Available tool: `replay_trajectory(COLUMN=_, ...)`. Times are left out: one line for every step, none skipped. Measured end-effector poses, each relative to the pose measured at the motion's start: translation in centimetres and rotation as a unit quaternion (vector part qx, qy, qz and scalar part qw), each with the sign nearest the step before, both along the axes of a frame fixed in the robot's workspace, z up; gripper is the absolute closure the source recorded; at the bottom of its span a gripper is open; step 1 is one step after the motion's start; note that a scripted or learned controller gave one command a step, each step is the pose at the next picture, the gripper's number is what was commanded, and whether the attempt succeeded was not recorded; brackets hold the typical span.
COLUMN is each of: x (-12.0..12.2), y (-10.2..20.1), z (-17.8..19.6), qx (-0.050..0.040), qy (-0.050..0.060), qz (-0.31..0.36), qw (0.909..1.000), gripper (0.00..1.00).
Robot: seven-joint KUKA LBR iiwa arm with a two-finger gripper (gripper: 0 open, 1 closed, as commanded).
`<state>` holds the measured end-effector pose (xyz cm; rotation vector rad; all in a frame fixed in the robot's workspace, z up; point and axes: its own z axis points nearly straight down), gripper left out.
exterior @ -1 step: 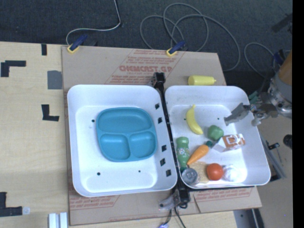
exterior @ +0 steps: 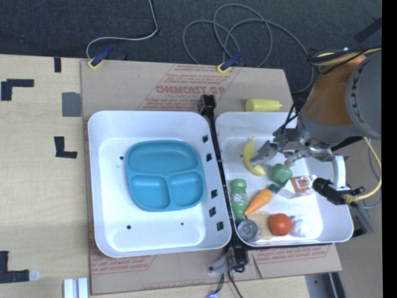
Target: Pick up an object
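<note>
The arm (exterior: 344,104) reaches in from the right and hangs low over the right bin (exterior: 332,233), where all the loose things lie crowded together. The gripper (exterior: 280,156) sits between a yellow banana (exterior: 249,156) on its left and a green round toy (exterior: 280,174) just below it. One dark finger points toward the banana, but the wrist hides the rest, so I cannot tell whether the fingers are spread or clenched, and nothing can be seen caught between them.

Any of these things could serve as the object to lift. Near the gripper are also an orange carrot (exterior: 260,200), a green bottle (exterior: 238,194) against the bin's left wall, a small white and orange packet (exterior: 301,185), a red ball (exterior: 280,224) and a round metal can (exterior: 248,230) in the near corner. They lie close enough that a grasp on 1 is likely to nudge its neighbour.

The left bin (exterior: 105,166) holds a blue divided plate (exterior: 165,174), well apart from the arm. A yellow block (exterior: 263,105) lies on the table beyond the right bin, out of play.
</note>
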<state>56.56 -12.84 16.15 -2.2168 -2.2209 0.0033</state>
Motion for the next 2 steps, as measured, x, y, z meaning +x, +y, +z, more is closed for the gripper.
replay_trajectory(x=2.81, y=2.97, z=-7.55, qx=-0.0008, qy=-0.003, qz=0.0, qw=1.0, gripper=0.0)
replay_trajectory(x=2.81, y=2.9, z=-6.59, qx=-0.0017, qy=-0.003, qz=0.0, qw=1.0, gripper=1.0)
